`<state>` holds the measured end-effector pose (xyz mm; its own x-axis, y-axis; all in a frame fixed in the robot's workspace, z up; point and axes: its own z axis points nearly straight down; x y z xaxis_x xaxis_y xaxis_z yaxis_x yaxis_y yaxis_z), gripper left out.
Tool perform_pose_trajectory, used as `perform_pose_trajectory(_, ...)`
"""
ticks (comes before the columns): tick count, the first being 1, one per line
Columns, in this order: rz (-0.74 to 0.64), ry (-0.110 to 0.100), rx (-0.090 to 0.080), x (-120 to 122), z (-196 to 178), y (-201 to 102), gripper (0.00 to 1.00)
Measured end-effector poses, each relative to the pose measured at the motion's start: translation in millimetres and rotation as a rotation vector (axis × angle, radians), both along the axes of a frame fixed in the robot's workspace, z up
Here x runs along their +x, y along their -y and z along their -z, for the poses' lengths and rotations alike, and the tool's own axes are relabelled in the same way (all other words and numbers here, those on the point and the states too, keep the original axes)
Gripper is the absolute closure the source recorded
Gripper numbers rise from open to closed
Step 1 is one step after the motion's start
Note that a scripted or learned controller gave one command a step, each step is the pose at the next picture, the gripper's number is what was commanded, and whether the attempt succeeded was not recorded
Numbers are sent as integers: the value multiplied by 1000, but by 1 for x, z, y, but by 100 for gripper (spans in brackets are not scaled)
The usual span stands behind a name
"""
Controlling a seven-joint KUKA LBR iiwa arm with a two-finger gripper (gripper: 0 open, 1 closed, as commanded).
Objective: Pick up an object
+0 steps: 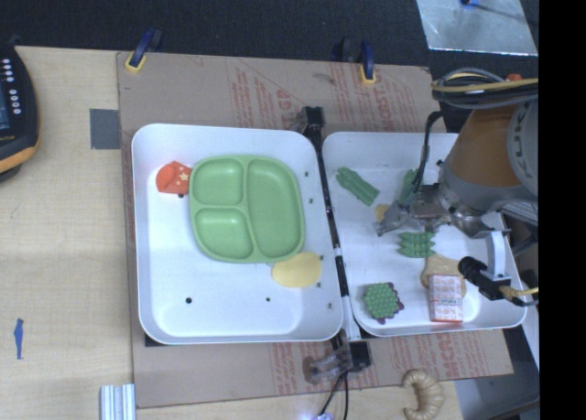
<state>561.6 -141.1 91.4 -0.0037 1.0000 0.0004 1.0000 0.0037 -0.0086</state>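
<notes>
The claw [396,219] hangs low in the right bin [362,317], reaching in from the right under the arm's [485,157] orange band; I cannot tell its state. Just near of it lies a green ridged piece [416,244]; a green block [356,185] sits to its far left. Nearer are a green bumpy ball [382,300] and a red-and-white packet [446,297]. The left bin [156,308] bears a green divided plate [247,208], a red toy [173,177] and a yellow piece [297,270].
</notes>
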Motion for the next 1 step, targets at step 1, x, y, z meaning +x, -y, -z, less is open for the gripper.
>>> perform_pose_trajectory(1,-3,14,-3,89,-2,25,0)
